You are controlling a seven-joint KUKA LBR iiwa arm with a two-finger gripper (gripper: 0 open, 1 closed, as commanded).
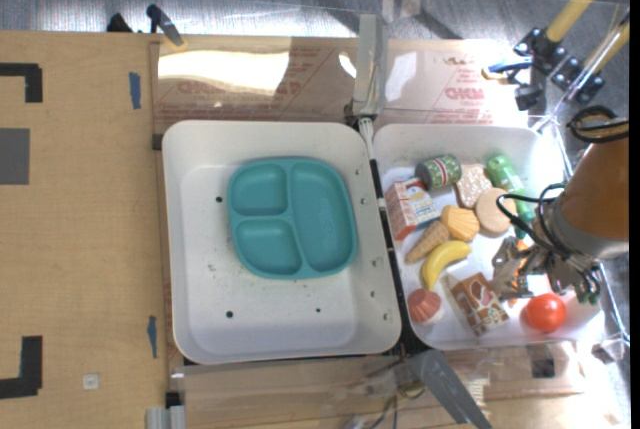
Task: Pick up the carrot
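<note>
My gripper (517,267) is low over the right side of the right bin (560,142), coming in from the right under the orange-banded wrist. Small orange bits, likely the carrot (513,290), show just under and beside the gripper; most of it is hidden by the gripper body. Whether the carrot is touched or gripped is hidden.
Around the gripper lie a red tomato (545,312), a brown box (478,305), a banana (445,262), an ice cream cone (428,239), a round cookie (492,212), a can (438,171) and a green piece (503,172). The left bin (190,217) holds a teal divided plate (293,217).
</note>
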